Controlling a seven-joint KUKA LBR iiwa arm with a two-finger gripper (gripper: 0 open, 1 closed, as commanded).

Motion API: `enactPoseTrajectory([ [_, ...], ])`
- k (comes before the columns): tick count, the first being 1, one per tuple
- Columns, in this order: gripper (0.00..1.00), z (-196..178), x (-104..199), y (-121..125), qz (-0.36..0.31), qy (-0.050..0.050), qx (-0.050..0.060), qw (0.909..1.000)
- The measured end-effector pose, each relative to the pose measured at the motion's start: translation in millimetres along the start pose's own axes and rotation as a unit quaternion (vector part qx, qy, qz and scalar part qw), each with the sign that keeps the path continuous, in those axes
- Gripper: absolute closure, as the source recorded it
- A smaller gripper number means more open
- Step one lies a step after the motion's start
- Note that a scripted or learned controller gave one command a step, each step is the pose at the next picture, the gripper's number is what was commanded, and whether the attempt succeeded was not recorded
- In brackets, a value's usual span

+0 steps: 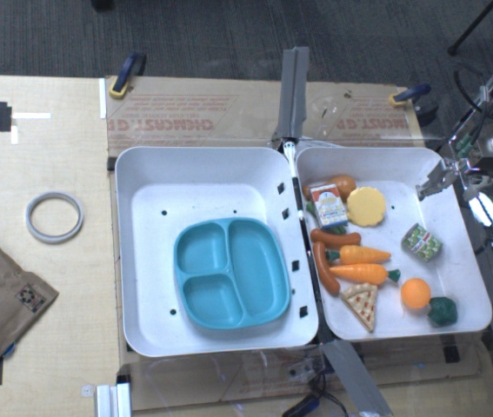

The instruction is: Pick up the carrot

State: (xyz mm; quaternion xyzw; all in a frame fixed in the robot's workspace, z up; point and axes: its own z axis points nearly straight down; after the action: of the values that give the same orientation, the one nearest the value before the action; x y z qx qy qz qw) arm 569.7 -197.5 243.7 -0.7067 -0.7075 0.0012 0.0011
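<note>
Pizza slice (361, 304) lies below two carrots (361, 264); jaws indistinct at right edge.

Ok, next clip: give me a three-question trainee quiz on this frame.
1. True or false: the carrots lie in the right bin.
2. What sits in the left bin? A) blue divided plate B) orange C) pizza slice
3. Fill in: the end effector is over the right bin's ___ edge.

Key:
1. True. Two carrots lie side by side near a sausage.
2. A. The plate is there; the orange and pizza slice are in the right bin.
3. Upper right, apart from the carrots.
</note>
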Motion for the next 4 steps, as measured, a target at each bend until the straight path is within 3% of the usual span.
enactPoseTrajectory([
  [1, 0.00, 118.7, 43.8, 17.4, 0.026, 0.000, 0.000, 0.9997],
  [2, 0.00, 145.0, 78.0, -14.5, -0.028, -0.002, -0.009, 0.9996],
  [3, 0.00, 152.7, 101.7, -55.6, -0.008, 0.000, 0.000, 1.0000],
  [4, 1.00, 144.0, 100.5, -55.4, -0.006, 0.000, 0.000, 1.0000],
])
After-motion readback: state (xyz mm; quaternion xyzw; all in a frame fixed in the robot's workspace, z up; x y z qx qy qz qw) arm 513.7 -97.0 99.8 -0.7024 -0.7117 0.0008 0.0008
